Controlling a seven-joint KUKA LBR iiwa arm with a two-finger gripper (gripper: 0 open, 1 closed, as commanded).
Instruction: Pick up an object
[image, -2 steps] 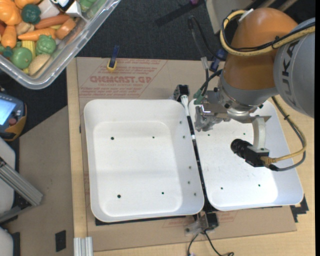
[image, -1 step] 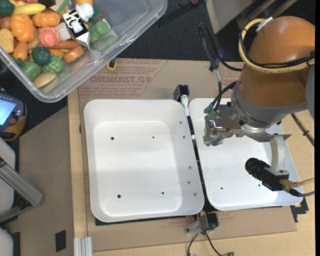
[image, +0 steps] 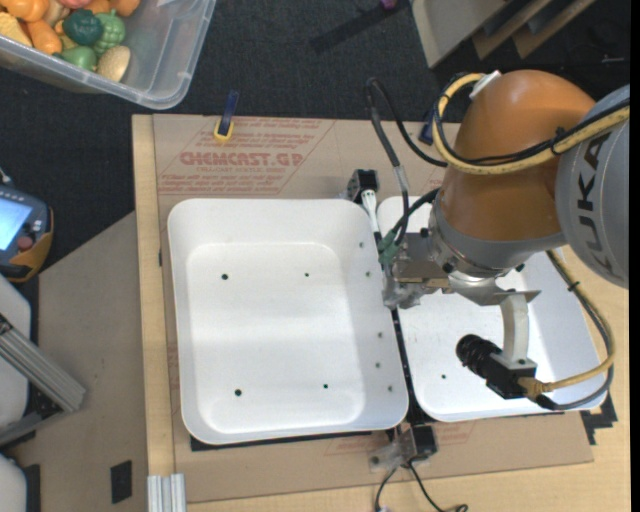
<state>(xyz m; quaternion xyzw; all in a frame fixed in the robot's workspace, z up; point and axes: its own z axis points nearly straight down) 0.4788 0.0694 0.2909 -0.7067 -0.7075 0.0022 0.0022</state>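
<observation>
Over the right bin (image: 560, 300) the gripper (image: 415, 280) hangs, its state unclear; I'd confirm a target before descending.

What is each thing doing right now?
Arm: reaching in over the right bin.
Left bin: flat on the bench, upright.
Right bin: flat beside it, partly hidden under the arm.
Clear tub: sitting off the bench at top left, holding colourful toy food.
</observation>
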